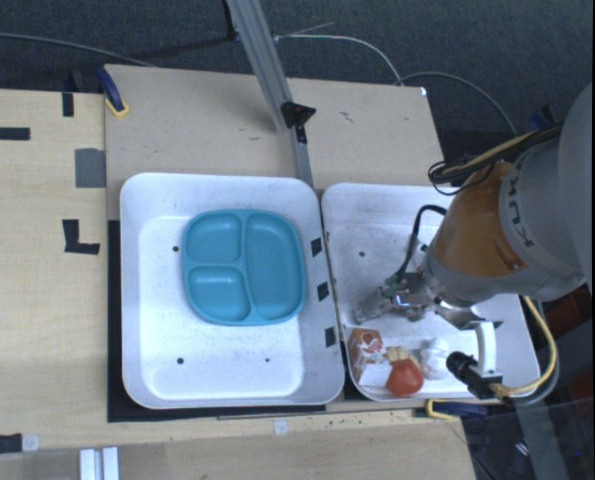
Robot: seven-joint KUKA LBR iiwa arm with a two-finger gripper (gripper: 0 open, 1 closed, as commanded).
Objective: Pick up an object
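The pincer hangs low in the right bin, just under the grey wrist and its orange band, near the middle of the bin floor. Whether it is apart or together I cannot tell, since the wrist covers most of it and what shows is a small metallic blur; nothing can be seen clamped in it.

Just below it, in the bin's near corner, lies a small heap of things. The red round object looks like a toy tomato or apple, smooth and bright, touching a red-and-white packet on its left and pale, crumpled pieces on its right. It seems the likeliest thing to pick, being compact and standing clear of the heap.

To do the step well, I judge the pincer should shift toward the near wall, centre over the round object and come straight down, so the smooth curve does not squirt sideways. The near wall leaves little room, so closing along the wall looks safer than across it.

Further out, the left bin holds a blue divided plate, well apart on the bench
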